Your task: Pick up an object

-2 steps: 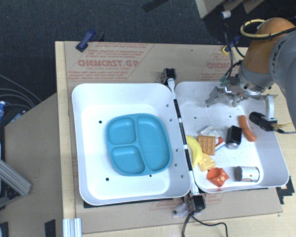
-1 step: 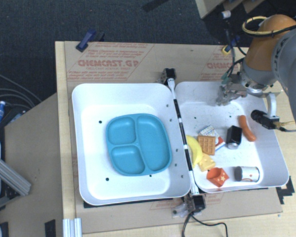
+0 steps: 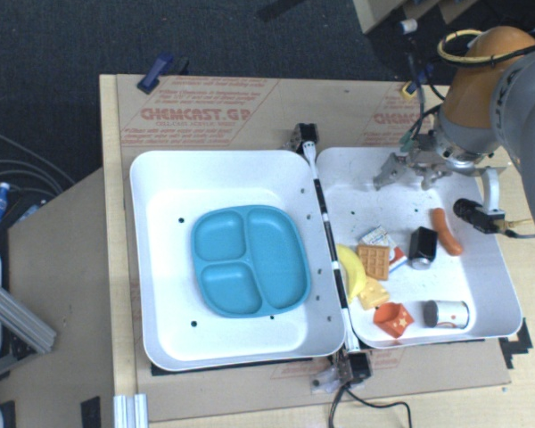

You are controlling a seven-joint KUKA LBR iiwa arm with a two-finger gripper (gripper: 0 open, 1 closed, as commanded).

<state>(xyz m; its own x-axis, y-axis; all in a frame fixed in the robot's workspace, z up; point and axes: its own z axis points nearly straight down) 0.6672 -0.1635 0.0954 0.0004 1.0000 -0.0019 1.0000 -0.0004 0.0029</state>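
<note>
Over the right bin's far end: the gripper (image 3: 408,173) hangs above the bare white floor, near the bin's back wall, with nothing between its fingers.
Gripper state: the two fingers are spread apart, one pointing toward the divider between the bins, the other toward the arm's side.
Arm: grey with an orange band (image 3: 481,78) above the wrist, reaching in from the right edge of the view.
Right bin (image 3: 490,324): holds all the small objects, grouped in its near half, well apart from the gripper.
Orange sausage (image 3: 446,231): lies slantwise near the right wall.
Black block (image 3: 422,246): just left of the sausage.
Waffle piece (image 3: 374,261): tan and square, beside a small white packet (image 3: 375,237).
Banana (image 3: 351,269): yellow, against the divider, touching the waffle piece.
Red wedge (image 3: 391,319): near the front wall, below a yellow chunk (image 3: 373,296).
Small can (image 3: 446,313): white and dark, on its side, right of the red wedge.
Left bin (image 3: 160,203): holds a blue divided plate (image 3: 248,260) with three compartments, lying flat near its middle.
</note>
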